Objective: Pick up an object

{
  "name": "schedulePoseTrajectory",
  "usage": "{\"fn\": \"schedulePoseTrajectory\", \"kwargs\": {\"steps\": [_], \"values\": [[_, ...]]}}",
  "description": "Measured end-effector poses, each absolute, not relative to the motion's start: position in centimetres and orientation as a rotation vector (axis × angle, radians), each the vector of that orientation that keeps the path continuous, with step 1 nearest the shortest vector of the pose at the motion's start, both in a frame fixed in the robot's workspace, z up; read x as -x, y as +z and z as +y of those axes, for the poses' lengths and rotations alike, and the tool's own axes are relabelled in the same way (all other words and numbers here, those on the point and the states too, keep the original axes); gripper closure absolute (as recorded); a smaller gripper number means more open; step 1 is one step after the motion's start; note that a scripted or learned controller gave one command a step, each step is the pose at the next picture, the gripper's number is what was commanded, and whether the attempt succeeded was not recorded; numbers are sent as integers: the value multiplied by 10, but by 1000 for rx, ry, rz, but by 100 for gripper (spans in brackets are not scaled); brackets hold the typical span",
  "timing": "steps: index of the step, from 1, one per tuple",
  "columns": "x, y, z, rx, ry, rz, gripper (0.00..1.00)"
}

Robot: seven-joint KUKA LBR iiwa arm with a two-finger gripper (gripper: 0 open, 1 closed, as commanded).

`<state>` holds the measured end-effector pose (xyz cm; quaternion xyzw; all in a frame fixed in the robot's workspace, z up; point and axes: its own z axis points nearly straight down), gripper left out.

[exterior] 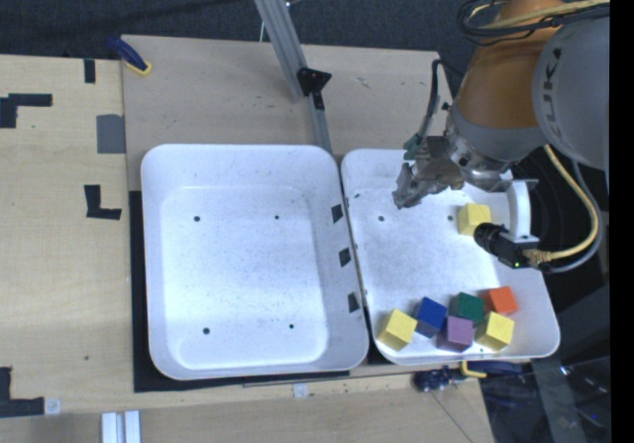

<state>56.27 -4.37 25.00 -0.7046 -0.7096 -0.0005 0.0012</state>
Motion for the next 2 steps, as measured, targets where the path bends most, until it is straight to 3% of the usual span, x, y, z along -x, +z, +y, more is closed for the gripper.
{"fn": "schedulePoseTrajectory", "kwargs": {"steps": [2], "values": [[-554,247,55,2213,3,-2226,100]]}}
